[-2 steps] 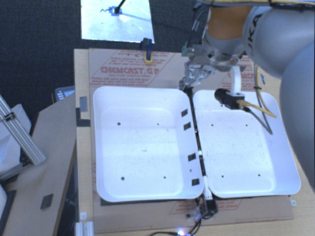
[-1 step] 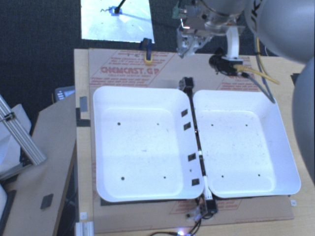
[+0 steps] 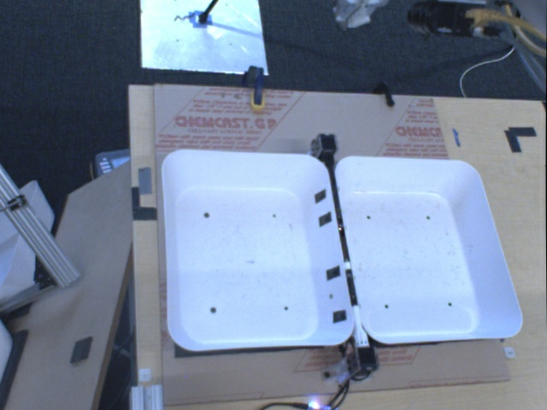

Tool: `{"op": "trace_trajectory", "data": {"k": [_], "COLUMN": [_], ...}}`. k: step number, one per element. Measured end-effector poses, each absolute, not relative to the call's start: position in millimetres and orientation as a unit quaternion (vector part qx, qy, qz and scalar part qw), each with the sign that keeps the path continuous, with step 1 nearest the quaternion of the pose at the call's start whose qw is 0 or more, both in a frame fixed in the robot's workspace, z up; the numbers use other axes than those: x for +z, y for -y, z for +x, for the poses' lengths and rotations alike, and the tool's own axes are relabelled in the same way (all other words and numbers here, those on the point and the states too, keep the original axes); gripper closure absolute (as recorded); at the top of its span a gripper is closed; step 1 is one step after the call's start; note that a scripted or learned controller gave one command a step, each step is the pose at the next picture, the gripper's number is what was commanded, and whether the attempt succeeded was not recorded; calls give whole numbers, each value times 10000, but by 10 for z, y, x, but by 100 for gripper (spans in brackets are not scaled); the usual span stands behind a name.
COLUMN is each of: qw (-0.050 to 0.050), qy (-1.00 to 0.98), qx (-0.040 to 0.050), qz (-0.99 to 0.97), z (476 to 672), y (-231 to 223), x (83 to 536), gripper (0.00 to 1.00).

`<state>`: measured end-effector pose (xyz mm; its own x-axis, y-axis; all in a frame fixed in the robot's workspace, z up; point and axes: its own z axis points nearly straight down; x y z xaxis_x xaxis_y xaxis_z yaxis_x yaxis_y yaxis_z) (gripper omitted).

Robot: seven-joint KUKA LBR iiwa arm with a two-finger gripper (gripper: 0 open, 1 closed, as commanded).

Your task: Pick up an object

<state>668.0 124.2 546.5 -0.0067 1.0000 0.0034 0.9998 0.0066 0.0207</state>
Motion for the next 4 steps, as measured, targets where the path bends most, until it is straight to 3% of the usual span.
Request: {"op": "trace_trajectory", "data": {"k": [1, 2, 3, 4], "qw": [-18, 37, -13, -55], "qy": [-7061, -7088, -7060, -7092], "qx": [-26, 48, -28, -55], "qz": [7081, 7054, 7082, 7050], "z": [6682, 6683, 6683, 6354], "y": [-762, -886, -393, -859], "x": [4451, 5412, 4576, 2638], "gripper": [100, 100, 100, 100]}}
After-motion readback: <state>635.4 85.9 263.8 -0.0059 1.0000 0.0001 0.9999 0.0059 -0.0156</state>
